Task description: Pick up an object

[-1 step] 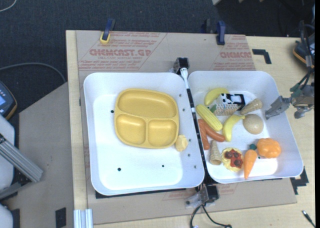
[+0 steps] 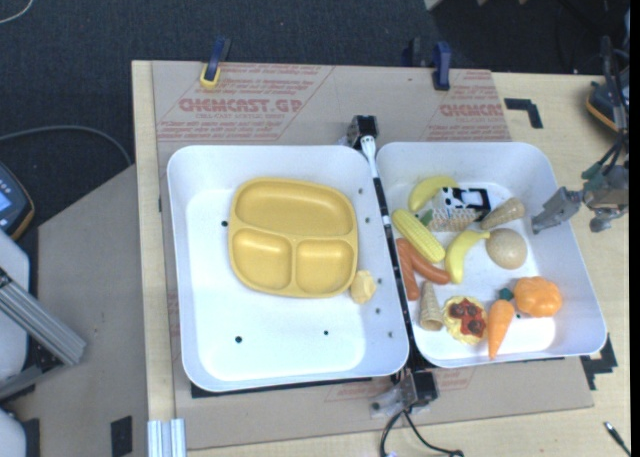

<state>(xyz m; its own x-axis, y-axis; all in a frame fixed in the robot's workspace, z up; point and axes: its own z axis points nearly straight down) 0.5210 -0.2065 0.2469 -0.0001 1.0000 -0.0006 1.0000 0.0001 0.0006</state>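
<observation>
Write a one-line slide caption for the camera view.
Yellow divided plate in the left bin, toy food piled in the right bin, gripper at its right rim.

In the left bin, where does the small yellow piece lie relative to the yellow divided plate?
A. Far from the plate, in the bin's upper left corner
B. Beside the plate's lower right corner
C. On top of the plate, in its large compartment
B: the small yellow piece lies on the left bin floor against the lower right corner of the yellow divided plate.
</observation>
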